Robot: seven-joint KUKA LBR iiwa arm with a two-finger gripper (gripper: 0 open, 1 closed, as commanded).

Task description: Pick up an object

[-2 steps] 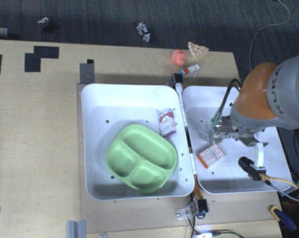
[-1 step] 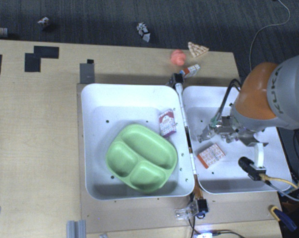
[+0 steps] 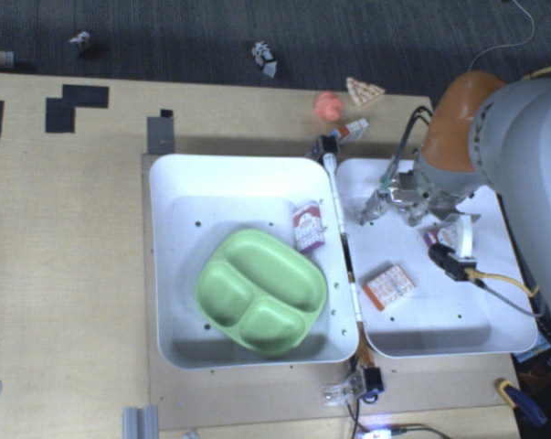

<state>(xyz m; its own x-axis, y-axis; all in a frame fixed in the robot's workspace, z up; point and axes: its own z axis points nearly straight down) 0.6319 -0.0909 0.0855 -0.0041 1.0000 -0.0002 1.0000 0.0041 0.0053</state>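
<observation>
Jaws first: I honestly can't tell whether they're spread or pressed together. The gripper (image 3: 396,210) shows as a tangle of shiny metal from above, and I don't see anything pinched in it.

The target I'd go for is the small orange-and-white box (image 3: 389,286). It's lying flat on the floor of the right bin (image 3: 494,305), in the near-left part, close to that bin's left wall but not touching it. The gripper hangs over the far-left part of the same bin, so it's apart from the box and the reach isn't done yet.

To do this well, I'd say get centred over the box before dropping, then turn the wrist so the closing line runs across its short side. The box sits skewed to the bin walls, so a square-on approach would probably catch a corner and shove it away. Go nearly down to the floor too, because it looks thin.

As for looks, it's a flat little rectangle with an orange face, pale edges and some small print I can't read. My guess is light cardboard.

A small red-and-white item (image 3: 450,234) sits mid-right in the right bin, partly hidden. Just left of the right bin, the left bin (image 3: 179,245) holds a green divided tray (image 3: 261,288) and a red-and-white packet (image 3: 307,227).
</observation>
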